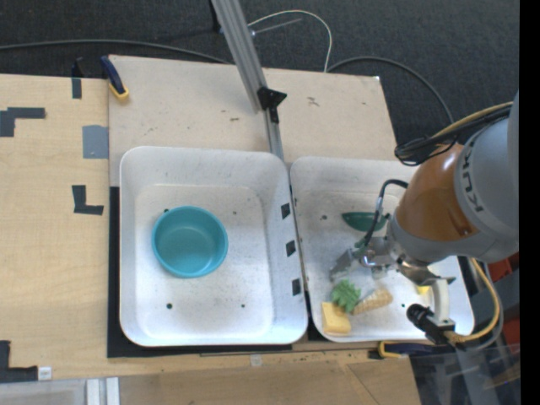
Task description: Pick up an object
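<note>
1. The arm's bulk hides part of the right bin [321, 184]; I cannot tell how the gripper [359, 260] stands.
2. A green leafy piece [345, 294] lies just below it, beside a yellow block [335, 319].
3. A teal bowl [190, 241] sits in the left bin [135, 175], well apart.

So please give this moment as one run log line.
gripper: in right bin, above green toy | teal bowl: in left bin

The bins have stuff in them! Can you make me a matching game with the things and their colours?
Things:
1. bowl in the left bin
2. block at the right bin's front edge
3. leafy toy beside the block
4. band on the arm

Colours:
A. orange
B. green
C. teal blue
D. yellow

Pairs: 1-C, 2-D, 3-B, 4-A
</note>
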Motion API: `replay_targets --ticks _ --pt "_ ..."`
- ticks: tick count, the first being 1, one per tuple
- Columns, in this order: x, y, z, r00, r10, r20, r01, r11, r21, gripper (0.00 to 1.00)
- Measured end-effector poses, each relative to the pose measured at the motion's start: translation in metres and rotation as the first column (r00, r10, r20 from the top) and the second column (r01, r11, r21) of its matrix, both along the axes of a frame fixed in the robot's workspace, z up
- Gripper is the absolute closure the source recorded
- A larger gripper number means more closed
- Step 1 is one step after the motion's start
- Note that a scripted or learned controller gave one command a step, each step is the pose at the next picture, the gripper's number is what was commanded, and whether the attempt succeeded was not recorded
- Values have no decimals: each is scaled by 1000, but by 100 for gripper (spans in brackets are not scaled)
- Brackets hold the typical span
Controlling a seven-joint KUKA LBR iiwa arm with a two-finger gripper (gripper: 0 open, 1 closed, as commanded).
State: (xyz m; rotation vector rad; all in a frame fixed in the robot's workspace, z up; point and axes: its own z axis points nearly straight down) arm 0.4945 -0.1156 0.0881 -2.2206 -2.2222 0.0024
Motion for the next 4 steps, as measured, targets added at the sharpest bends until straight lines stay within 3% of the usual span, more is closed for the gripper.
replay_targets --ticks 1,4 --pt "0 1 11 1000 1 -2 -1 1000 3 100" --pt "3 -11 133 1000 1 3 -1 1000 1 100"
